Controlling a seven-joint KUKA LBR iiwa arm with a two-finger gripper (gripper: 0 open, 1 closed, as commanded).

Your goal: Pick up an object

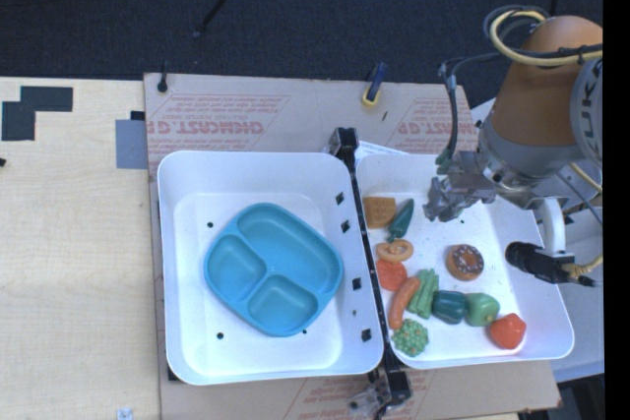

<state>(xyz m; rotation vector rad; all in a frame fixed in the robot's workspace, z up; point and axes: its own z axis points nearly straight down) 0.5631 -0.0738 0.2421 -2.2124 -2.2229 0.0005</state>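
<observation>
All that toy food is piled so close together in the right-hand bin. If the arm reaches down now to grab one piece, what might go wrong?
1. The carrot, green beans and tomato slice lie touching, so the gripper may nudge neighbours or pinch two at once.
2. The donut lies flat and may slip.
3. Pieces near the divider leave little room beside the bin wall.
</observation>
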